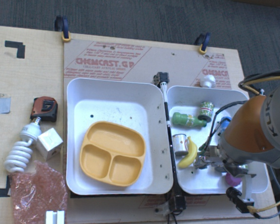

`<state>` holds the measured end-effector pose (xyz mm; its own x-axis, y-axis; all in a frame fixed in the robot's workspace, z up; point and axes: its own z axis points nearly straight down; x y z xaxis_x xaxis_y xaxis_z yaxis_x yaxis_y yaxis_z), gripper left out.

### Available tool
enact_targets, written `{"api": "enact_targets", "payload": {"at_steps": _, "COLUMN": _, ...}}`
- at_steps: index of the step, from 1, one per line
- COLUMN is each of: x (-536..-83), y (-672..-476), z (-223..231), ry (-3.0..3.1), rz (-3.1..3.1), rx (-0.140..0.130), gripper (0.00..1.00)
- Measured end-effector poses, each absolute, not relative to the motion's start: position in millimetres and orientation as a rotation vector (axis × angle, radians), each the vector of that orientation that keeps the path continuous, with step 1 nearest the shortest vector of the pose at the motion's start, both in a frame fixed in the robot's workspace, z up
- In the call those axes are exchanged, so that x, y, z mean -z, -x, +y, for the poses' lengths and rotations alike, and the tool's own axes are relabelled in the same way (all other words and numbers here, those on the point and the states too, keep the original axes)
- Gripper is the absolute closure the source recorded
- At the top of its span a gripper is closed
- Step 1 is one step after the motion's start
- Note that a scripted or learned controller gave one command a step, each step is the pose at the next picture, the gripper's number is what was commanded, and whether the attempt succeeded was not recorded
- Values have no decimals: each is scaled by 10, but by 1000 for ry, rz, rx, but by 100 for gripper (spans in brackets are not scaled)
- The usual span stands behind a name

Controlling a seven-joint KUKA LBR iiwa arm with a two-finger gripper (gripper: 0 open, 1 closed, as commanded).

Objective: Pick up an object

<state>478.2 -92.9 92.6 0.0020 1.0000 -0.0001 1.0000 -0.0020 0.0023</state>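
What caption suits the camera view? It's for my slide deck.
KUKA arm reaches into right bin beside banana; yellow tray fills left bin.

Grey arm [279, 115], broad orange band [247, 125], black and yellow cables, metal tool [208, 160]

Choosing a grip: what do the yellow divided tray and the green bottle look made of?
Yellow divided tray: apparently moulded plastic, matte, with uniform colour and rounded compartments. Green bottle: probably plastic, slightly glossy with a faint highlight; its surface is too small to judge.
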Motion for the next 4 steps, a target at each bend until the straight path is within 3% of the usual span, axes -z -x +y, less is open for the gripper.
{"api": "enact_targets", "payload": {"at_steps": 4, "x": -927, "y": -4783, "z": -926, "ry": -2223, "rz": 2218, "rx": -3, "gripper": 0}}
